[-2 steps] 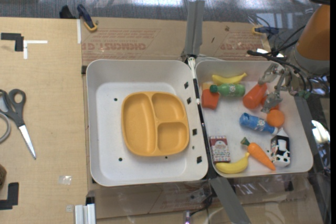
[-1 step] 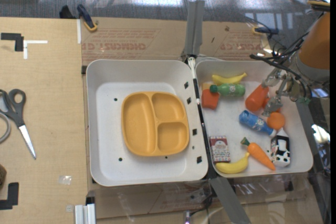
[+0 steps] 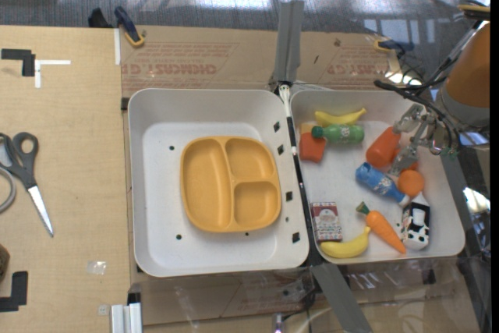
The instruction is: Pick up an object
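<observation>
Here the gripper (image 3: 407, 143) hung low over the far right part of the right bin (image 3: 448, 191), with the grey arm (image 3: 468, 78) reaching in from the right. I could not tell if it was grasping anything, because that part was too small and shiny to see well. Nothing showed in its grip.

Right next to it stood an orange cup (image 3: 383, 147), tipped a bit. Just below were a blue bottle (image 3: 377, 181) and a small orange ball (image 3: 411, 182). Farther out lay a carrot (image 3: 383, 230), a black and white cow toy (image 3: 417, 226), a yellow banana (image 3: 347, 246) and a little red box (image 3: 325, 221). At the back lay another banana (image 3: 340, 117), a green bottle (image 3: 341, 134) and a red block (image 3: 312, 149).

The left bin (image 3: 148, 168) held a yellow plate (image 3: 230, 183) with three parts.

I think the arm was at the reaching step, and no toy was lifted yet. Next it would need to close on one thing, maybe the orange cup, and lift it straight up without bumping the ball.
</observation>
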Motion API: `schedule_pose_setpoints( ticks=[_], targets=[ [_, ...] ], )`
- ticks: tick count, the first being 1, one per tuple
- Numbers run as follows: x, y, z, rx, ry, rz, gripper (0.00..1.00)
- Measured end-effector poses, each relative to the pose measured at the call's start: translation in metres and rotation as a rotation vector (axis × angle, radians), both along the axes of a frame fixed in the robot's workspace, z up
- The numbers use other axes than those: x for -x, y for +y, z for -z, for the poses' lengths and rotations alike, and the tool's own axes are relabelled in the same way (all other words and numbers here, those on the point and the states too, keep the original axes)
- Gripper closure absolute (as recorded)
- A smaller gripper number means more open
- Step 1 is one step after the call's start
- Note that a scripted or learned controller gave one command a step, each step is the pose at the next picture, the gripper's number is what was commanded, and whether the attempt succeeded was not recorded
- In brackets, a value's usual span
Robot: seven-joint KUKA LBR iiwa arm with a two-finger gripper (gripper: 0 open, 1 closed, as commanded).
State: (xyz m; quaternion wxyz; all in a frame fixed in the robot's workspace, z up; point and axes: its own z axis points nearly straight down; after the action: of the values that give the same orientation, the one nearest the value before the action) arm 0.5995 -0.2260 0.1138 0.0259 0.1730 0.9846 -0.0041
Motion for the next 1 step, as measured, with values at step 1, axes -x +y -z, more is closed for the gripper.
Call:
schedule_pose_setpoints(
  ticks=[1],
  targets=[
    [0.0213, 0.0000, 0.0087, -0.007, 0.021, 0.037, 0.00]
  ],
)
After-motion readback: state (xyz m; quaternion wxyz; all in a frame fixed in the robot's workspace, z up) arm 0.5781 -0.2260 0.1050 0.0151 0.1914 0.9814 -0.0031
